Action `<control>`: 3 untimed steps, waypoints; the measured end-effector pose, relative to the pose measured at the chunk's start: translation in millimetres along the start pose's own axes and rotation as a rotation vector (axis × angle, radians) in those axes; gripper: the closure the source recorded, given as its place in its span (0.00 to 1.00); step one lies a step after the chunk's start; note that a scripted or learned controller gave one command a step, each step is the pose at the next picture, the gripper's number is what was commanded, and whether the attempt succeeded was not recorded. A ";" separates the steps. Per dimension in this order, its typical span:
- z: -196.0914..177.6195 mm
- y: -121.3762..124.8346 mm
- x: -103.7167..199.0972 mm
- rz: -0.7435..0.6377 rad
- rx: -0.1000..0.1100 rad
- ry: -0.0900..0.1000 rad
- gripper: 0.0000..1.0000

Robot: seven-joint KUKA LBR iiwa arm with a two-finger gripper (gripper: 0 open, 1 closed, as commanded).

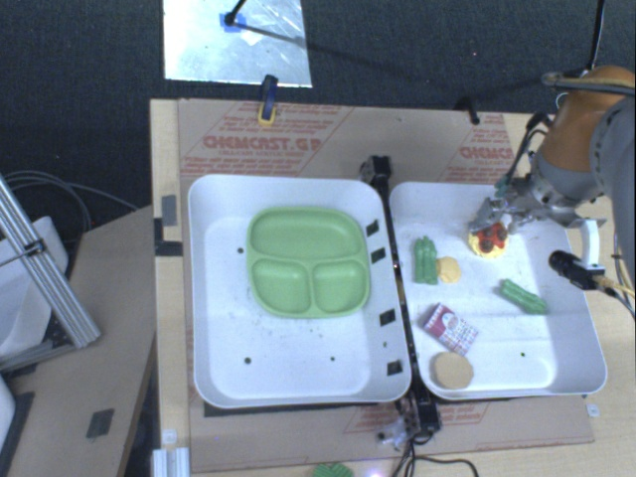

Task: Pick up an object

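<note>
The right bin [517, 351] holds several small items: a red and yellow toy [487, 241] near its back, a green ridged piece [425, 259], a small yellow piece [449, 269], a green pickle-like piece [522, 296], a red and white packet [450, 328] and a tan round cookie [452, 370]. My gripper [494, 225] reaches in from the right and sits low, right over the red and yellow toy and touching or nearly touching it. The toy looks to rest on the bin floor.
The left bin [219, 366] holds a green divided plate [308, 261]. A black divider with clips [388, 266] runs between the bins. The arm's grey body and orange band [581, 127] hang over the right bin's back right corner.
</note>
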State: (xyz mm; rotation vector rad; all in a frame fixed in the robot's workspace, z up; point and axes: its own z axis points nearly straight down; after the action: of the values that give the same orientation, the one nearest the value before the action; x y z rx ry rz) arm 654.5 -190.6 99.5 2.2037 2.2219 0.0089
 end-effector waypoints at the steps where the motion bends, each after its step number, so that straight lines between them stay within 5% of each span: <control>1: 15.4 -26.4 60.3 0.000 0.015 0.007 1.00; 2: 14.3 -25.2 56.7 0.004 0.010 0.004 0.00; 3: 13.6 -59.3 92.3 0.003 0.012 0.003 0.00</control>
State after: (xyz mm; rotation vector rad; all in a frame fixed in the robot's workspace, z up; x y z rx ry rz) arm 594.5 -98.8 84.8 2.2147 2.2265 -0.0013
